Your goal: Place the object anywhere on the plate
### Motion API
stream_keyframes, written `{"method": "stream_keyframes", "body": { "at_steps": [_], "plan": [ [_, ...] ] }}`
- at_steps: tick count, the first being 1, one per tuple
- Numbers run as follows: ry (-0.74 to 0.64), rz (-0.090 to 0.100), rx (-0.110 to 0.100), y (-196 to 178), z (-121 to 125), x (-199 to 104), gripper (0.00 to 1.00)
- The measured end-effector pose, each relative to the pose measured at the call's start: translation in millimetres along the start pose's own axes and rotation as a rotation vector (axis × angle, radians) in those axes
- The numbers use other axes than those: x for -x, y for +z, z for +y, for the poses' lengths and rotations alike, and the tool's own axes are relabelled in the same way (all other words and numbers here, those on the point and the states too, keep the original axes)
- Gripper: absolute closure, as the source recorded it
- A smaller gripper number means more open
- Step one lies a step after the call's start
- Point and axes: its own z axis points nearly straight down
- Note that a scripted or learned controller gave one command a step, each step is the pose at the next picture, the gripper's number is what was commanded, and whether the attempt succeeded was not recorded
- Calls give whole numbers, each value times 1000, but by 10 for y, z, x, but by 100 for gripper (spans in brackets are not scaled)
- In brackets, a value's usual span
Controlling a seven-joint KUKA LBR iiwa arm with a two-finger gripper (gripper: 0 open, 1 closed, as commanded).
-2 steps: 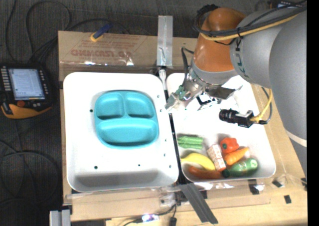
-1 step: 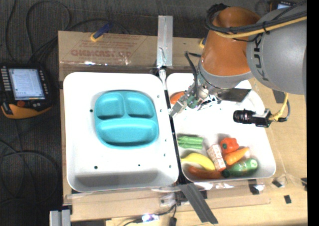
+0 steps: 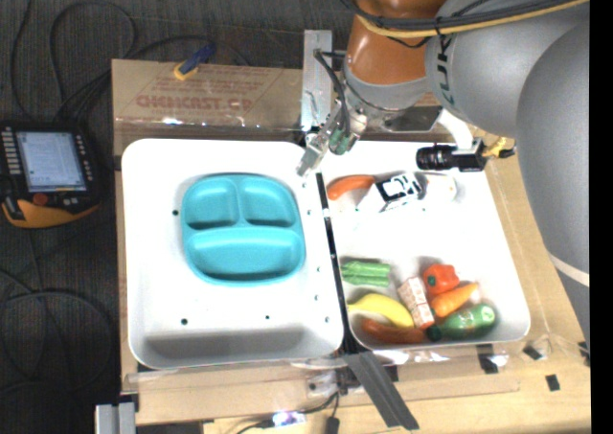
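- arm (image 3: 498,39) reaches in from the right; its orange band sits above the far edge of the bins.
- gripper (image 3: 321,152) hangs over the far end of the seam between the two bins, tilted down and toward the left bin (image 3: 153,308).
- Gripper state: can't tell whether it is spread or closed, nor whether it grips anything. It's too small and blurred at that spot.
- plate (image 3: 244,255): teal, with three compartments, two small ones on the far side and one wide one on the near side. It lies flat in the middle of the left bin, apart from the gripper.
- The loose items all lie in the right bin (image 3: 460,231); can't tell which one is the task's object.
- Far end of the right bin: orange-and-white piece (image 3: 349,187), just beside the seam and the item nearest the gripper. A black-and-white item (image 3: 398,188) lies just right of it.
- Near end of the right bin holds a packed cluster:
  - green piece (image 3: 365,272) by the seam
  - yellow banana (image 3: 379,308) below it
  - striped block (image 3: 415,300) touching the banana
  - red piece (image 3: 441,276)
  - carrot (image 3: 453,300)
  - green pepper (image 3: 469,319)
  - dark red-brown piece (image 3: 393,331) against the near wall
- The two groups are well apart, with bare bin floor between them.
- Behind the left bin: cardboard box (image 3: 211,102) with a blue-and-yellow object (image 3: 194,59) on top.
- Off the bench, far left: handheld pendant (image 3: 43,169) with its screen lit.
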Motion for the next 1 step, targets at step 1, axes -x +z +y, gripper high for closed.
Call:
{"method": "stream_keyframes", "body": {
  "at_steps": [1],
  "plan": [
    [-216,1,2,152,-130,-573,100]
  ]
}}
